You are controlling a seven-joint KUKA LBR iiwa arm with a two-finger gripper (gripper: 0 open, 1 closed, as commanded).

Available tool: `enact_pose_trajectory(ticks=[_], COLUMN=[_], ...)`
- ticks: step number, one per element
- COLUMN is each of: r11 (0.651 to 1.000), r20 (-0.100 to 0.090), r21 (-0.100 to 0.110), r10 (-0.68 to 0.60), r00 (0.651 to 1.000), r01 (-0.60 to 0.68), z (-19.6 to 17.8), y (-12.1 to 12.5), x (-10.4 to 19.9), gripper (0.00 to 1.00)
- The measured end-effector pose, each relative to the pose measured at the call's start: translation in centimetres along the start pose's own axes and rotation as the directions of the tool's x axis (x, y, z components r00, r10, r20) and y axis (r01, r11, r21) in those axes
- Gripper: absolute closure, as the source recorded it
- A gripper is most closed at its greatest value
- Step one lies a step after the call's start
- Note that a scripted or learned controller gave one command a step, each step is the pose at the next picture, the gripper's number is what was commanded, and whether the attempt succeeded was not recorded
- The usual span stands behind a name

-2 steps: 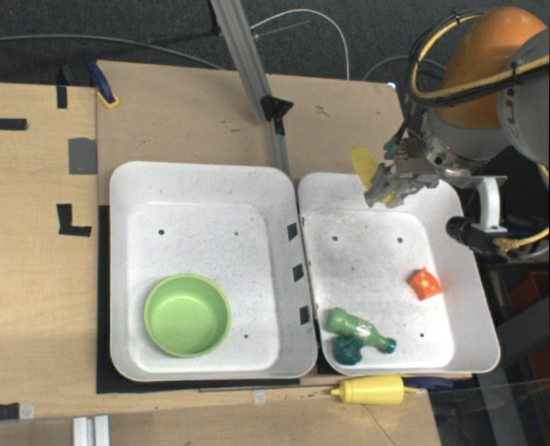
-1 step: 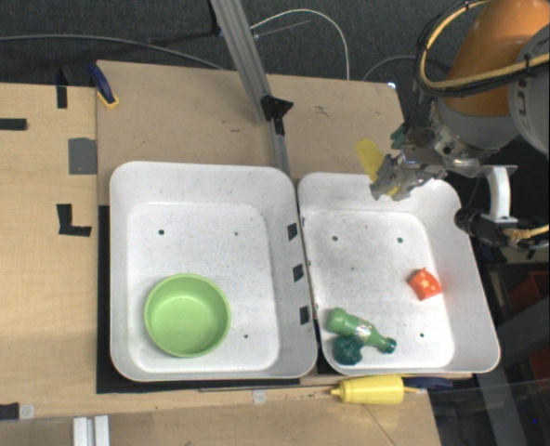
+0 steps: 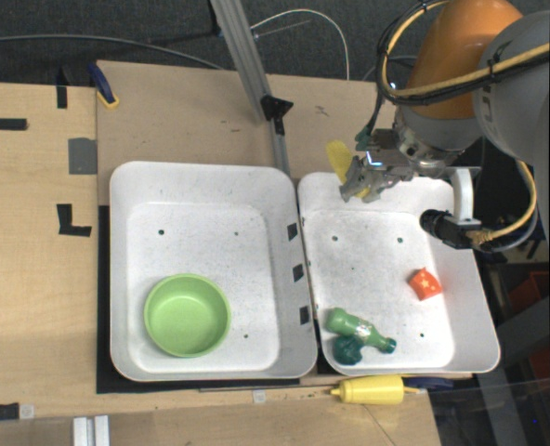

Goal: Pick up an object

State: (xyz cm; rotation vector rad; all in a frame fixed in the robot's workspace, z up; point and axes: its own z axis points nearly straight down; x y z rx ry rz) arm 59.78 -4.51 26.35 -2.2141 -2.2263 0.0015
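Yellow block (image 3: 338,159) touches the pincer (image 3: 360,186) fingertips.

The table (image 3: 33,277) is light brown wood with bits of black tape (image 3: 68,219) on it. Two white bins sit on it side by side, the left bin (image 3: 201,179) and the right bin (image 3: 470,342). A yellow bottle (image 3: 373,390) lies on the table just in front of the right bin.

No text, label, brand, number or sign can be read anywhere.
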Motion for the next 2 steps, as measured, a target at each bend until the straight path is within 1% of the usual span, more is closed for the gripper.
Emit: enact_pose_trajectory(ticks=[1, 2], r11=[1.0, 1.0], r20=[0.0, -0.001], r21=[0.001, -0.001], r10=[-0.002, -0.002], r00=[1.0, 1.0], r01=[0.002, 0.002], z=[1.2, 1.0], y=[0.3, 1.7], x=[6.0, 11.0], gripper=[1.0, 1.0])
